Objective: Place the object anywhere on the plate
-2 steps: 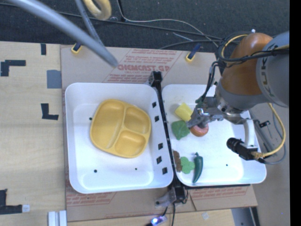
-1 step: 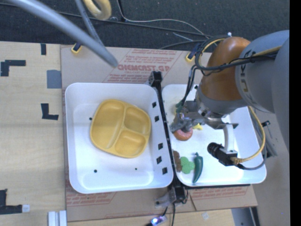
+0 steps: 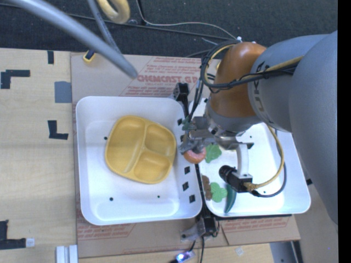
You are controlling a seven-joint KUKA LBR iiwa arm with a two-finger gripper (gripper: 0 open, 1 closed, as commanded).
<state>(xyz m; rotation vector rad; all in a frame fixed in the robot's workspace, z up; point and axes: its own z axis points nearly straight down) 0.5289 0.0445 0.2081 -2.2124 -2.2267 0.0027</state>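
A yellow divided plate (image 3: pixel 140 149) lies in the left bin (image 3: pixel 90 163), tilted a little, with nothing on it. My gripper (image 3: pixel 193 146) hangs over the seam between the two bins, just right of the plate's right rim. A small orange and pink object (image 3: pixel 193 156) sits right under its fingers, beside a green leafy piece (image 3: pixel 213 153). The view does not show whether the fingers grip the orange object or only hover above it.
The right bin (image 3: pixel 290 193) holds another green piece (image 3: pixel 218 192), a dark green pepper-like item (image 3: pixel 230 200) and a small brown object (image 3: pixel 207 189). The arm's orange band (image 3: pixel 237 70) and grey body cover most of that bin. Cables loop above it.
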